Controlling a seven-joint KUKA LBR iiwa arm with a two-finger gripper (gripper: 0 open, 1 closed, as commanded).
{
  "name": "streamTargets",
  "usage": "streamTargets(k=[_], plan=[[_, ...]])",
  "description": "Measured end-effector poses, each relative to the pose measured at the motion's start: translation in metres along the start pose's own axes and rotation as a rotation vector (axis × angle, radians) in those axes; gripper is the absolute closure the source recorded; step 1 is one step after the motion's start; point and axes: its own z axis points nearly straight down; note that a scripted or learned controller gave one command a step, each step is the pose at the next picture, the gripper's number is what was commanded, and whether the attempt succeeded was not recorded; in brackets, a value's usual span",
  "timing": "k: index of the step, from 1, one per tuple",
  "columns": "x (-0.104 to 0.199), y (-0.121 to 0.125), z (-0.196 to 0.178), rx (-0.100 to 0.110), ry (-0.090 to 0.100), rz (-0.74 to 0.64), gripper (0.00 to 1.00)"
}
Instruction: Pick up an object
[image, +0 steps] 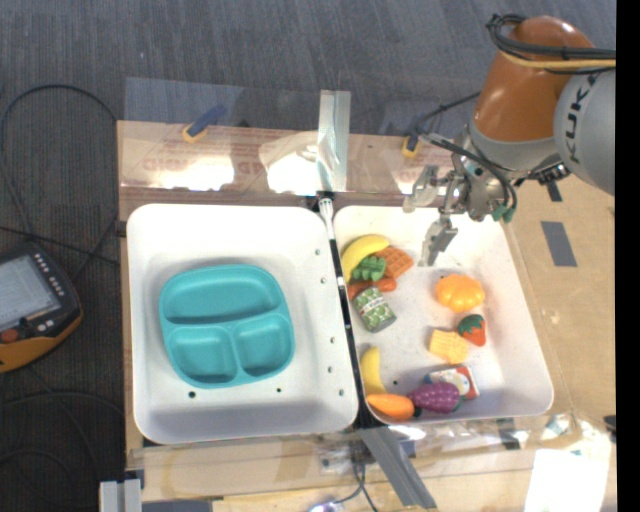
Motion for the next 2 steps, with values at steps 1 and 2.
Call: streamTargets(k=[1,2], plan=[[0.057,-0.02,0.118,-0.001,-0.001,0.019,0.0],[0.152,-0.05,0.115,0.008,-0.05,0.069,0.0]])
